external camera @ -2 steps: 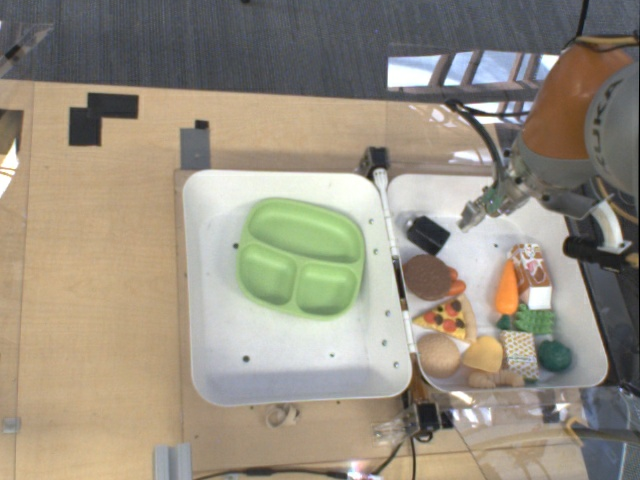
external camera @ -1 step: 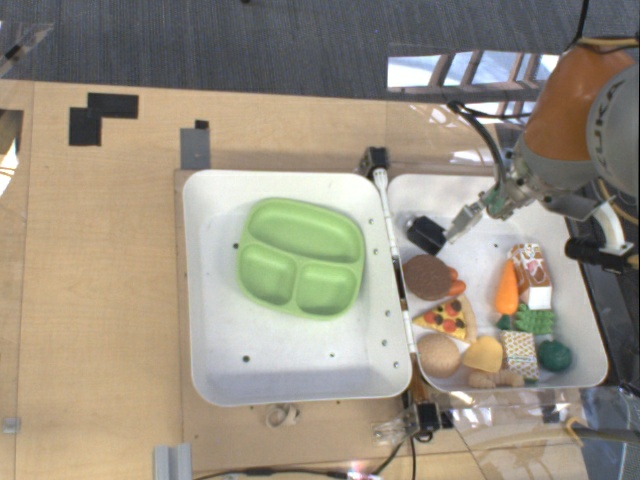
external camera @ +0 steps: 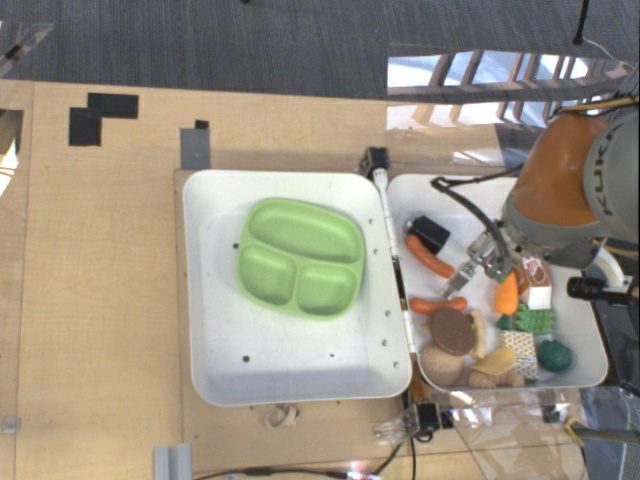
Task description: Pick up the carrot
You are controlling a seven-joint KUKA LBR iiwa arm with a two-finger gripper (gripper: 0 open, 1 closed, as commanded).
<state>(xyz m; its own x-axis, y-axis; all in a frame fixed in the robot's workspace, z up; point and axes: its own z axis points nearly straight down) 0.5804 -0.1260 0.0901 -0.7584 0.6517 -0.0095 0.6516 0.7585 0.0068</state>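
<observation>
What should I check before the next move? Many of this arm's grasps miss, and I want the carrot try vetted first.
1. Target located: the small orange carrot with a green top lies in the right-hand shallow white bin. Ok.
2. Gripper over the carrot: it sits to the carrot's left in the view, nearer the two reddish sausages. Not ok.
3. Carrot already held: it lies apart from the gripper. Not ok.
4. Room around the carrot: the green knobbly toy and a white block crowd its sides. Not ok.
5. Jaws ready: their state is hidden at this angle. Cannot tell.
</observation>
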